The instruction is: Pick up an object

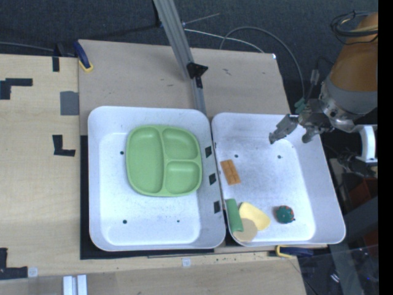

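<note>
Camera view, jaws (295, 129) spread open and holding nothing, over the right bin's (325, 183) far edge, orange block (230, 172) below-left of them, green ball (284, 214) well below (beside yellow piece (253, 217)), green plate (164, 160) far left.

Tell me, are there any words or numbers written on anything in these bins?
None that can be read.
The orange card in the right bin has faint marks, too blurred to tell if they are letters.
The green plate, yellow piece, green block and small green-and-red ball are plain.
The gripper carries no label I can make out.
</note>
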`<control>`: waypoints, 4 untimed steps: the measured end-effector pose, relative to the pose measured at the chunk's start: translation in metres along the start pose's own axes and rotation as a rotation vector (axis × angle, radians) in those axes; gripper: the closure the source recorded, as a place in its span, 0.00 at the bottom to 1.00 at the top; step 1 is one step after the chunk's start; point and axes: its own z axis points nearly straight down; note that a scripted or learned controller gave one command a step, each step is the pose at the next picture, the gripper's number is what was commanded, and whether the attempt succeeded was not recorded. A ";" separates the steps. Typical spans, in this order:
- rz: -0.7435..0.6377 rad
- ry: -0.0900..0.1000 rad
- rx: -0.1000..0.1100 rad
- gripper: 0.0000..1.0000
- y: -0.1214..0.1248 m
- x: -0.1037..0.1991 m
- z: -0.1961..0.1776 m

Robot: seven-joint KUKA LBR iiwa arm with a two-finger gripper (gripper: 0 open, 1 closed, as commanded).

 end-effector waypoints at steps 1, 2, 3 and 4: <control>0.000 0.000 0.000 0.00 0.000 0.000 0.000; 0.001 0.000 0.005 0.00 0.008 0.003 0.058; 0.001 0.001 0.008 0.00 0.005 0.008 0.122; 0.001 -0.002 -0.001 0.00 0.005 0.008 0.172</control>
